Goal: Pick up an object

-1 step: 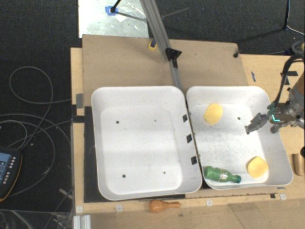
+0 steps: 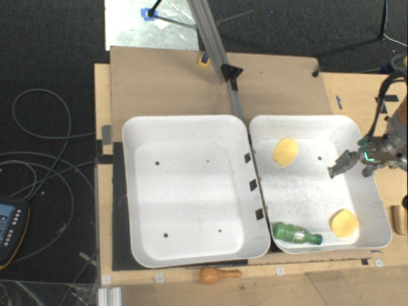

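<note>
Green bottle lies on its side at the right bin's near edge, a yellow piece just beside it. Tool hovers farther in; open or closed, cannot tell. Second yellow piece sits farthest back.

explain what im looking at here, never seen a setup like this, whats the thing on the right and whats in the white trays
One camera looks down at a slant on a bench with two shallow white bins. The thing at the right is a robot arm; its gripper hangs above the right bin with nothing seen in it. That bin holds two yellow round objects, one near the back and one near the front, plus a green bottle lying on its side. The left bin sits beside it. An orange pear-shaped object lies on the bench in front.
</note>
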Robot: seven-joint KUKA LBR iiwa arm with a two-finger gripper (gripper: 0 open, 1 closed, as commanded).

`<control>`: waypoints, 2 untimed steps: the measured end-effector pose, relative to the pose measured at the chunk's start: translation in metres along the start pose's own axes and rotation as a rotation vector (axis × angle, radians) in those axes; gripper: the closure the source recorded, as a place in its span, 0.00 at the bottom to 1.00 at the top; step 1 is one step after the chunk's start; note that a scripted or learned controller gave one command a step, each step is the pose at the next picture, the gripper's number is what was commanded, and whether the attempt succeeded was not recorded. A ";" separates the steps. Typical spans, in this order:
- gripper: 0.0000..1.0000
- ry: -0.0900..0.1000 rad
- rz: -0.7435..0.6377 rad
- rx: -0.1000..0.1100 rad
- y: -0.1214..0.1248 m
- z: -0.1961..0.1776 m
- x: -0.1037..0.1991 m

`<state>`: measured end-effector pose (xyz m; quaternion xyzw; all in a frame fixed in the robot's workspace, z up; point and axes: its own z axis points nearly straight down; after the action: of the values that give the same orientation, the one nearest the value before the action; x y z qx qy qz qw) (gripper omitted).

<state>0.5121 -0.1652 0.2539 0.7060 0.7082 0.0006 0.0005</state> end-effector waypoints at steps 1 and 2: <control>0.00 0.001 0.003 0.005 -0.007 0.051 -0.008; 0.00 0.001 0.004 0.005 -0.011 0.098 -0.016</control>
<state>0.5009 -0.1812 0.1558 0.7073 0.7069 -0.0008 -0.0017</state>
